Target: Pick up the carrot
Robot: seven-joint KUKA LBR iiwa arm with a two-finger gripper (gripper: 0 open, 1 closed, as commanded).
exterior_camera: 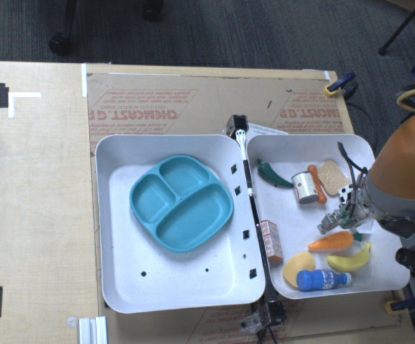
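Tool (338,219) sits low in the right bin (264,192), a cluster of grey metal parts w/ black cables, hanging from the grey arm w/ its glossy orange band at the right edge. Can't tell how far open it is or whether it has hold of anything; the tips are too small and cluttered to read.

Carrot (332,242) lies just near of the tool, touching or almost touching it: smooth orange plastic, tapered, lying roughly left-right w/ a green tip at the right end. Just near-right of it, a curved yellow banana (350,259). Near-left of that, a rounded yellow piece (296,269) and a blue bottle (323,280) lying on its side, white band round its middle.

Far-left of the tool: a shiny silver can (305,188) tilted on its side, a thin orange stick (317,183) beside it, and a tan bread slice (332,175) w/ matte surface. Further left, a dark green curved pepper-like item (273,175). A small brown box (271,241) rests against the bin's left wall.

Left bin (114,264) is smooth white plastic w/ rounded corners; it holds a teal plate (182,203), three compartments, rounded outline. Both bins sit on brown cardboard (193,106) w/ red print, on a pale wood desk (28,192).
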